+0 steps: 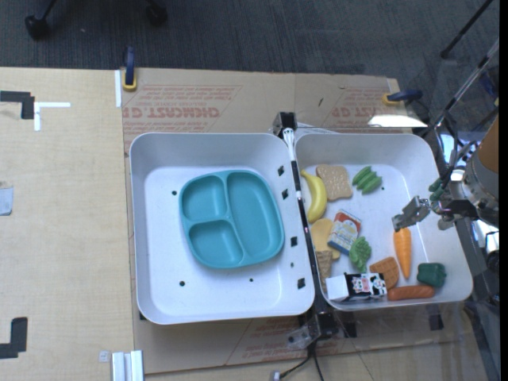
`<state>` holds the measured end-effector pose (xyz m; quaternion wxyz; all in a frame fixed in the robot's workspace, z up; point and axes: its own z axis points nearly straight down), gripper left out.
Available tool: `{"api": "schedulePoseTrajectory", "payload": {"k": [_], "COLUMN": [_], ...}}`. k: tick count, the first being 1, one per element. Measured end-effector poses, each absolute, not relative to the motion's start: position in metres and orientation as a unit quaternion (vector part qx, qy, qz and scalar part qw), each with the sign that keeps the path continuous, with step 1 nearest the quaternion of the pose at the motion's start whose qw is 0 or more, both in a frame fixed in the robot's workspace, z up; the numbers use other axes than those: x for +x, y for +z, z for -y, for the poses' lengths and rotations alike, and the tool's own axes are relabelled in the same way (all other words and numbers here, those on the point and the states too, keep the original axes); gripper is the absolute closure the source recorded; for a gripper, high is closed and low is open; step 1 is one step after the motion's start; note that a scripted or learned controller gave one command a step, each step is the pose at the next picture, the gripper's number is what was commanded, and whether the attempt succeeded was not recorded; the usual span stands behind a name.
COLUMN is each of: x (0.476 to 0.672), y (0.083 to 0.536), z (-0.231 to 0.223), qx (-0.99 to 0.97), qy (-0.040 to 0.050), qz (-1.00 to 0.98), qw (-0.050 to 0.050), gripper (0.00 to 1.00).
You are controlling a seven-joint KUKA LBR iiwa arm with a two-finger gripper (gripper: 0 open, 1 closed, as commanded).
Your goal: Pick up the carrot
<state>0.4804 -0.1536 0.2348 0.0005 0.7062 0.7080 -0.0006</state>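
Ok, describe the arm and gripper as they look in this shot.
At the view's right edge, the arm shows a rounded tan-orange segment above grey and silver wrist hardware. Thin dark cables or rods slant past behind it. The gripper is small, grey metal with dark joints, and a green part sits near the wrist.
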Motion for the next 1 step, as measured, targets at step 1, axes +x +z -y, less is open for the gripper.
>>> {"api": "schedulePoseTrajectory", "payload": {"k": [1], "x": [0.4977], "y": [0.1062], "z": [0.1515], "qx": [0.705], "qy": [-0.0005], "qz": [-0.709], "qw": [-0.001], "gripper": [0.00]}}
